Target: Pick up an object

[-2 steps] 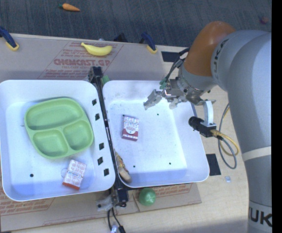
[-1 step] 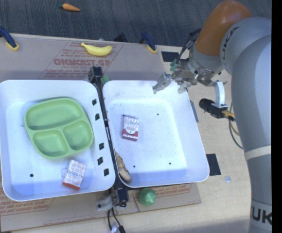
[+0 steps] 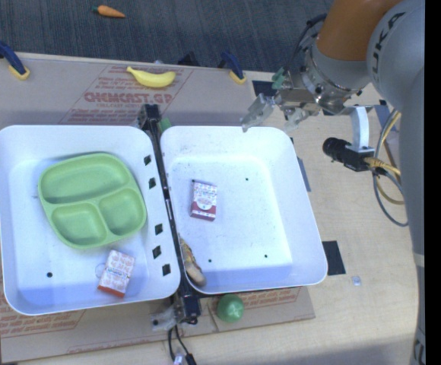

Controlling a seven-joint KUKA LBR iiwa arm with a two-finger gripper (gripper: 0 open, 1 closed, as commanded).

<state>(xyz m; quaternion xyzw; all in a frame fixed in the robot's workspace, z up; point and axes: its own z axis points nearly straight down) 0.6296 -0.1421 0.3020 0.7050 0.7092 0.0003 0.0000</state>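
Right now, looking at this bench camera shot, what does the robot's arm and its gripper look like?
The arm is smooth, rounded and light grey, with dark lettering on the casing and a broad orange band above the wrist. Below the band sits a cluttered metal wrist with small green parts. The gripper ends in slim, pale grey fingers. A yellow cable loops beside the arm.

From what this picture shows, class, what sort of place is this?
Probably a robotics lab's pick-and-place bench: a grey arm reaches over two white bins, cardboard is clamped beneath them, and toy food such as a banana lies about.
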